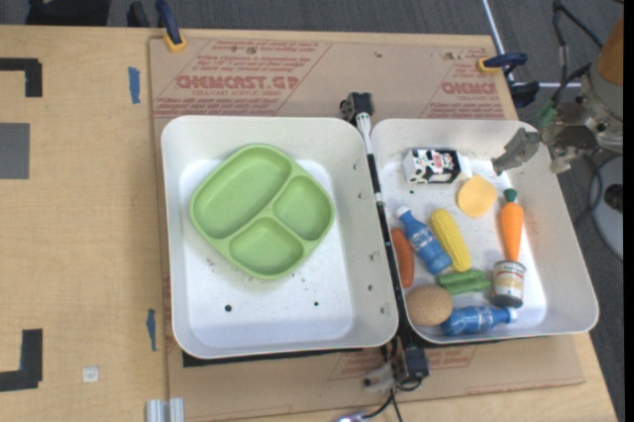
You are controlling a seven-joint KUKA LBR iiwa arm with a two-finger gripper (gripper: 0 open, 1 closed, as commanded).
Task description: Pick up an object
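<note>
The right bin (580, 296) holds several toy items: a cow-print carton (433, 165), a yellow round piece (476, 197), a carrot (511, 227), a corn cob (451, 240), a blue bottle (426, 244), a red sausage (402, 255), a green pickle (464, 280), a small jar (508, 281), a brown ball (430, 305) and a second blue bottle (478, 319). My gripper (540, 156) hovers over the bin's far right corner, above and right of the yellow piece. It is open, with nothing between its fingers.
The left bin (188, 301) holds a green divided plate (263, 209). A black clip (357, 105) sits at the far end of the seam between the bins. Cables and the arm's base crowd the right side. A person stands at the top left.
</note>
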